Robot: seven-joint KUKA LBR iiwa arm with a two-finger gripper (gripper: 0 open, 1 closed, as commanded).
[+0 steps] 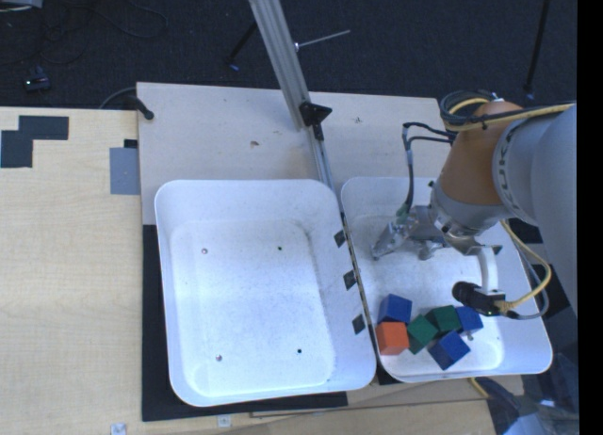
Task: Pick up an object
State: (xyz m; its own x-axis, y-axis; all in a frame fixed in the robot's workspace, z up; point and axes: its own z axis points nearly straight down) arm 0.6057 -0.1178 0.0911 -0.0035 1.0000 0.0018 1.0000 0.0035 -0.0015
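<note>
The gripper [396, 237] is seen low over the upper part of the right bin [528, 353], its fingers' opening not discernible and nothing visibly held, while the blocks [429, 328], blue, green and orange, are clustered near that bin's lower edge, apart from it.

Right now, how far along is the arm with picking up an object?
Done: the gripper is over the right bin. In hand: nothing shows between its fingers. Left: the whole grab; the orange block, green blocks and blue blocks sit clustered at the bin's near end, apart from the gripper.
</note>
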